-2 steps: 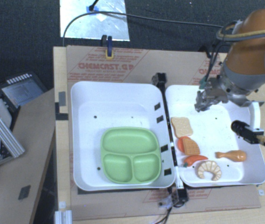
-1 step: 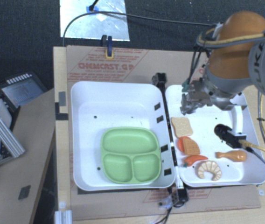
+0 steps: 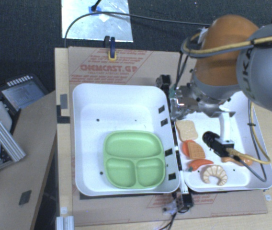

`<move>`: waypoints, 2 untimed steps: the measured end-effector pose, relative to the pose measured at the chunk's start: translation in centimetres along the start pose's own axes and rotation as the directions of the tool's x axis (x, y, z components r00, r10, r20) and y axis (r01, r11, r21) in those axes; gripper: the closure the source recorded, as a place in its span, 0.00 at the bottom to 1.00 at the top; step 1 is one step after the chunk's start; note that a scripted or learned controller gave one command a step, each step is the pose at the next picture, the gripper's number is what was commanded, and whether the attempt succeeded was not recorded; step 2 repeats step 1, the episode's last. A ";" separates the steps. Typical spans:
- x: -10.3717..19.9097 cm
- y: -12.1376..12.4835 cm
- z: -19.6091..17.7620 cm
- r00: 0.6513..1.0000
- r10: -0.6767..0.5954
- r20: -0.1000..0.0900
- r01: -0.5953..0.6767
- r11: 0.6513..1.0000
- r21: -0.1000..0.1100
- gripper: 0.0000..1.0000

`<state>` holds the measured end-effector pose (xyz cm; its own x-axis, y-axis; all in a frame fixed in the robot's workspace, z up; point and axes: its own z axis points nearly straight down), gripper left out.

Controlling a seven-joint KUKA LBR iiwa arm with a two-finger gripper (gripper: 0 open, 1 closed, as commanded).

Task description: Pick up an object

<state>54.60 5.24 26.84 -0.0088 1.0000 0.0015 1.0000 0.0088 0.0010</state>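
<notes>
I am seeing the gripper (image 3: 178, 105) hovering at the far-left corner of the right bin (image 3: 259, 176), jaw state impossible to tell. Nothing is being lifted: the toast slice (image 3: 187, 130) is lying just below it, the croissant (image 3: 214, 174) nearer the bin's front wall, so the pick is all ahead

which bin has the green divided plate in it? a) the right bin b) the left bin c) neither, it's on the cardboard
b: the green divided plate lies flat inside the left bin, while the right bin holds the toy food pieces.
</notes>
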 end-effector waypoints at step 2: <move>4.4 -2.5 1.4 1.000 0.000 0.000 0.000 1.000 0.002 1.00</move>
